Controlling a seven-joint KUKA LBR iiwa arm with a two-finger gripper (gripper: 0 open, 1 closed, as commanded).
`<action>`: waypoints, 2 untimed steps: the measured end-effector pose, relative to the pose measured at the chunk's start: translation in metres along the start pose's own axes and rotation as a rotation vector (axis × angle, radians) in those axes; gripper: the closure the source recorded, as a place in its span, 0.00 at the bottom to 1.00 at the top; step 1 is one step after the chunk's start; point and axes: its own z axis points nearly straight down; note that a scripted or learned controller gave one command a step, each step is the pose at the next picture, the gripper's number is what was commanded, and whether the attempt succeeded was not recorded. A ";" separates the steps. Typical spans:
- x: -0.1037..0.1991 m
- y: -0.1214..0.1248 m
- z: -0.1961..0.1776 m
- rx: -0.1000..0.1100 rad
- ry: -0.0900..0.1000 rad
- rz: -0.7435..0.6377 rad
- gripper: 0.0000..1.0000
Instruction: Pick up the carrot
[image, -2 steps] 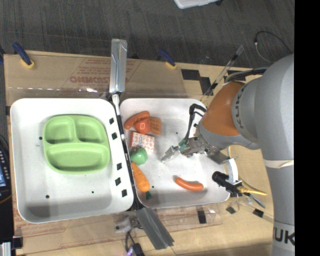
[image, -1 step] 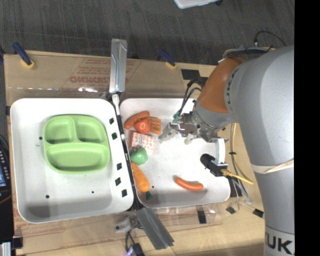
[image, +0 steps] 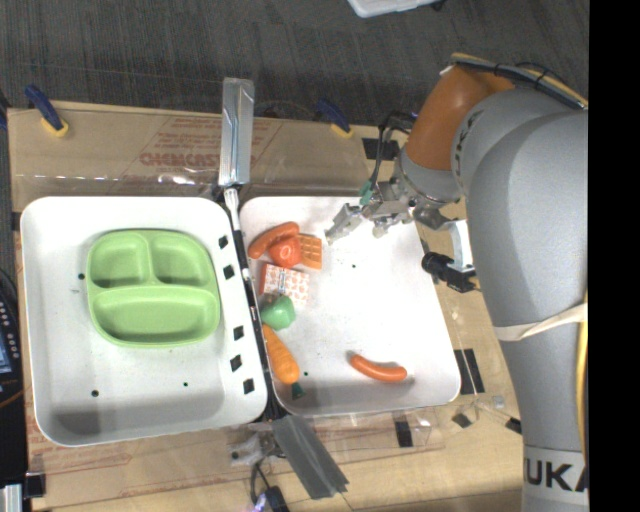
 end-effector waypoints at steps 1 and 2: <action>-0.023 -0.017 0.051 0.001 0.002 -0.454 0.00; -0.023 -0.002 0.048 -0.002 -0.003 -0.920 0.00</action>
